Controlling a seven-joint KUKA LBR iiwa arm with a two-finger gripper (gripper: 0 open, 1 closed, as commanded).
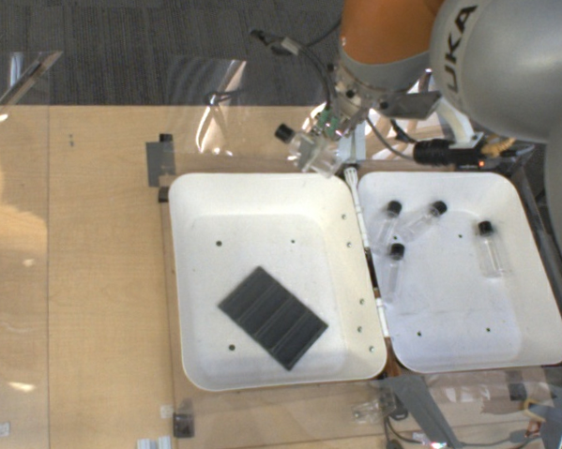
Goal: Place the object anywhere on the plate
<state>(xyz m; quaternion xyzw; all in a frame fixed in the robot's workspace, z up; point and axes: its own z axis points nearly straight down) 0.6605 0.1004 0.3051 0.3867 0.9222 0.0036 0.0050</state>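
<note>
So the arm (459, 41) was hanging over the back edge of the table (77, 276), with the jaws right above the spot where the two bins meet. Honestly I couldn't tell how wide the jaws were or whether they had anything. There was a clear blurry bit with a black cap (282, 132) just beside them on the side away from the arm, but I couldn't say if it was gripped or only near. The plate (272, 318), a dark ridged rectangle lying at an angle, sat well apart from the jaws, toward the front of the left bin (185, 271). On the arm's side of the jaws, in the right bin (538, 280), were some small clear vials (414, 223) with black caps, scattered in the back half. The closest ones lay near the jaws and the farthest vial (489, 250) was nearer the bin's outer wall.
</note>
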